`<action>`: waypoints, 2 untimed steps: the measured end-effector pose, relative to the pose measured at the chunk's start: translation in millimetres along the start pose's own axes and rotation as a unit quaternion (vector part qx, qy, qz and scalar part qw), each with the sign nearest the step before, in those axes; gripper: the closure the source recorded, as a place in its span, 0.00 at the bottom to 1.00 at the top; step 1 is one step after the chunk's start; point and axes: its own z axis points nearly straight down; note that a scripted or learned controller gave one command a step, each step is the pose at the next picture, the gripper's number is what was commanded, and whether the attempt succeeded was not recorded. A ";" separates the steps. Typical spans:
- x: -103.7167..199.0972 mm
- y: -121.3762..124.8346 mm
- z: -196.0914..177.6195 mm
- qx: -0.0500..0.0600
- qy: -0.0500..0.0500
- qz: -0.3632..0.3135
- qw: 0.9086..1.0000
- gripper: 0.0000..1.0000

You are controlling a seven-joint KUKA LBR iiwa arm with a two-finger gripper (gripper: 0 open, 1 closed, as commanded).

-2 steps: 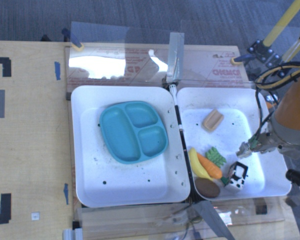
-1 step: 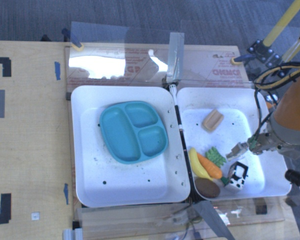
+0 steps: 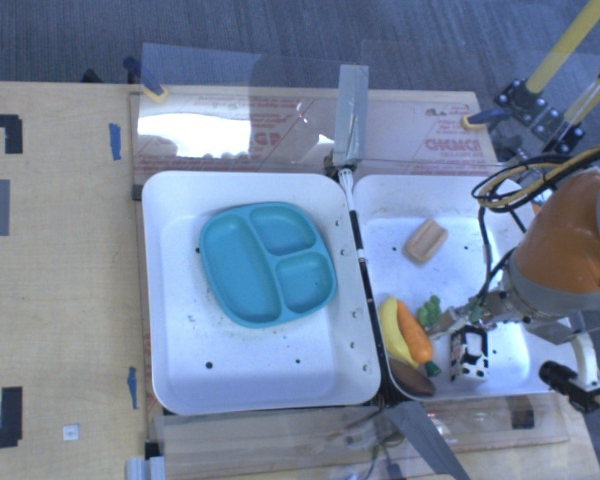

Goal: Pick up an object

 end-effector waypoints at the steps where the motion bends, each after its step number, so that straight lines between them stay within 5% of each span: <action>1: 0.6 2.3 -11.1 -0.003 0.001 0.000 1.000 1.00; 2: 91.1 59.2 -96.5 0.003 0.005 -0.027 1.000 1.00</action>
